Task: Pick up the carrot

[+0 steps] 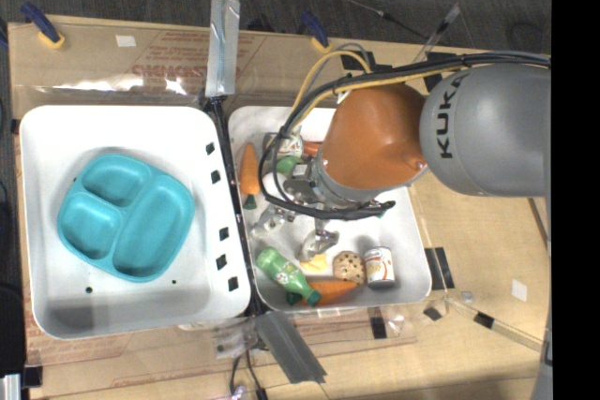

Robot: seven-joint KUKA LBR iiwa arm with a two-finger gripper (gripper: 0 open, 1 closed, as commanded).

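Note:
An orange carrot lies lengthwise along the left wall of the right bin, its green stub toward the front. My gripper hangs under the orange wrist band over the middle of that bin, to the right of the carrot and apart from it. Its two metal fingers stand open with nothing between them. A second orange, carrot-like piece rests against the bin's front wall, below the gripper.
A green bottle, a cookie, a small can and a yellow piece crowd the right bin's front. The left bin holds a teal divided plate. Cables loop above the wrist.

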